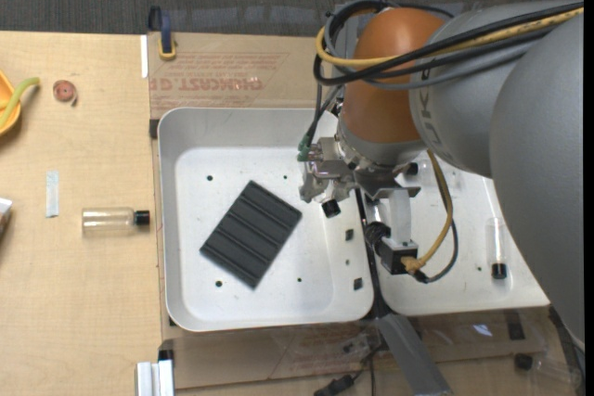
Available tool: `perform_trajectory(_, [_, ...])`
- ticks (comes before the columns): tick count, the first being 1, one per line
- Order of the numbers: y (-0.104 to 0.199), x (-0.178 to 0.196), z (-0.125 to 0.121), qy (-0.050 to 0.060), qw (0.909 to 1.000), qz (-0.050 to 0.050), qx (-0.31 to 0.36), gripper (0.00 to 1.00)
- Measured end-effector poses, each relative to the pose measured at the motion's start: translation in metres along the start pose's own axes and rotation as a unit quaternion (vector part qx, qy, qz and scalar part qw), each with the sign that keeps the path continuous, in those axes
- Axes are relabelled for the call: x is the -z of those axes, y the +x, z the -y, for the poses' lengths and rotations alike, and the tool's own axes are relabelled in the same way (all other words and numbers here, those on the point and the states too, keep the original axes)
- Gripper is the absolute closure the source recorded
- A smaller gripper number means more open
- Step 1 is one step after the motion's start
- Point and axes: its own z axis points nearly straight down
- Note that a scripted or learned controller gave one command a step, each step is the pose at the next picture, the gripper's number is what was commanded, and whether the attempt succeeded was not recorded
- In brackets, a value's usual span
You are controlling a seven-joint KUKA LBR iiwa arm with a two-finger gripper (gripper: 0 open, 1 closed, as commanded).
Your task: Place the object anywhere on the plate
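In the left bin (186,292), the dark ribbed slab (251,233) lay flat, long axis slanting near-left to far-right, so a sound pick probably meant jaws spanning its narrow width, while the gripper (327,196) hovered beside its far corner, jaw state untellable.

object: black ribbed rectangular slab (251,233) — flat, turned diagonally | place: left bin (186,292) floor, centre
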Motion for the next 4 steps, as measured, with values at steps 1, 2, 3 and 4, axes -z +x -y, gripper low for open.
perform_trajectory(1, [0.079, -0.049, 0.04, 0.001, 0.9992, 0.001, -0.04, 1.0])
perform_trajectory(2, [0.115, -0.04, -0.068, 0.0, 1.0, 0.001, -0.006, 1.0])
perform_trajectory(3, [0.093, 0.188, -0.099, -0.001, 0.9952, 0.001, 0.098, 1.0])
perform_trajectory(4, [0.09, 0.016, -0.05, 0.0, 0.9983, 0.001, -0.058, 1.0])
